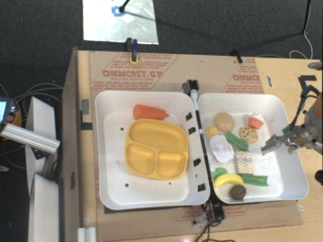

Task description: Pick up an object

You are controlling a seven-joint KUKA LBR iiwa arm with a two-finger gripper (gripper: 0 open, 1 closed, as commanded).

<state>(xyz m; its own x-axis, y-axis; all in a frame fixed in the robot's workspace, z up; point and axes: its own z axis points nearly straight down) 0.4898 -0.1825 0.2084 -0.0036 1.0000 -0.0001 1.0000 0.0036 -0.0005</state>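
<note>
Dark carpet surrounds the tabletop (pixel 176 67), which is covered by brown printed board and carries two shallow white bins side by side.

At the right edge, the gripper (pixel 268 146) reaches in over the right bin (pixel 292 185), its dark tip low above the bin's bare floor near the right wall. Whether it is released or clenched I cannot tell; nothing is visible in its grasp.

Nearest to it, just to the left, lie a round speckled cookie (pixel 248 134) and, above that, a small red-and-white piece (pixel 256 121). A green pod (pixel 236 140) runs slantwise beside the cookie, touching a white crumpled item (pixel 220 148). Above these sit a tan bread roll (pixel 224 121) and a small yellow piece (pixel 212 131). Below the pod is a patterned cracker-like block (pixel 244 162), then a flat green strip (pixel 254 180), a yellow banana (pixel 228 179) and a dark brown ball (pixel 237 191) near the front wall.

Across the divider, the left bin (pixel 108 185) holds a yellow sectioned plate (pixel 156 148), with an orange carrot (pixel 149 112) just behind it.

Beyond the tabletop, a shiny square sheet (pixel 120 14) lies on the carpet.
</note>
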